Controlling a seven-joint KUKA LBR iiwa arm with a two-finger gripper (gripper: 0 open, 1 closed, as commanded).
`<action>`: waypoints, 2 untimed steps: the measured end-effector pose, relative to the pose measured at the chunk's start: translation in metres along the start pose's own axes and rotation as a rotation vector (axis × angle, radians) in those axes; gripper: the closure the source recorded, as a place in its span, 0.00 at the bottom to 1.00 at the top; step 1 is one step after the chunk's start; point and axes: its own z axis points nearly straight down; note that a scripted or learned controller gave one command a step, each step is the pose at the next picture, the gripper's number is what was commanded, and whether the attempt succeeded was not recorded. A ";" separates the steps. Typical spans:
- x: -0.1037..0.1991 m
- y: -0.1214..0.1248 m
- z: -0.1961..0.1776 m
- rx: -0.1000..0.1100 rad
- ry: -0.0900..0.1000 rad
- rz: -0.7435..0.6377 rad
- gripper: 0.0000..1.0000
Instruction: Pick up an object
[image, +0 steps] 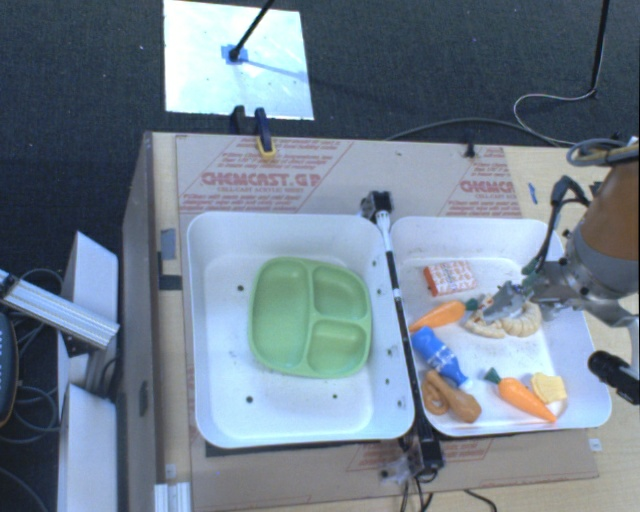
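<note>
A dark carpet surrounds the bench (300, 165), whose top is covered by a sheet printed with red lettering, and a pale square panel (237, 58) lies on the floor beyond it. Two white bins sit side by side on the bench. The left bin (220, 400) holds a green tray (308, 317) with three compartments, lying flat near its middle. The right bin (580, 395) holds the toys: a red-and-white packet (448, 276) toward the far side, an orange carrot (438, 316) just in front of it, a blue bottle (438, 357) nearer the divider, a brown pretzel (448, 395) at the near edge, a second carrot (520, 397) with a green top to its right, and a yellow piece (548, 386) just beside that. A tan, lumpy pastry (508, 320) lies in the middle of this bin. The arm comes in from the right, its orange band above the wrist, and the gripper (512, 297) sits low over the pastry's far edge, apparently touching it. Whether the gripper is parted or closed cannot be told here, nor whether anything is caught in it.
</note>
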 end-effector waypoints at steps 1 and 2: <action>0.044 0.069 0.120 0.002 0.001 0.001 0.00; 0.036 0.088 0.141 -0.001 0.000 0.000 0.00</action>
